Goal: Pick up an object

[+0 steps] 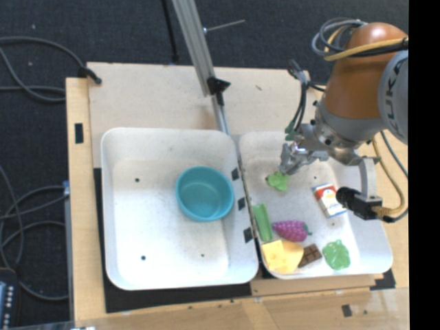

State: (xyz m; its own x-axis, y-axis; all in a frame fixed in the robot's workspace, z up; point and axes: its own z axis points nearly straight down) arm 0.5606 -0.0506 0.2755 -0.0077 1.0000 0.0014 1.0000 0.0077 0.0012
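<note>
The hand [290,163] hovers above a small green toy [278,181]; finger state cannot be told. Likely light, soft; grip its middle.

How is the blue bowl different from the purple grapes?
The blue bowl is big, round and hollow; the purple grapes are small and bumpy. The bowl sits in the left bin, while the grapes lie in the right bin among other toys. Both rest untouched.

I see a pale wooden bench [137,91] carrying two shallow white bins side by side, the left bin [124,184] touching the right bin [375,249]. Under them lies what looks like a dark mat [98,239], though its edges are hard to read.
</note>
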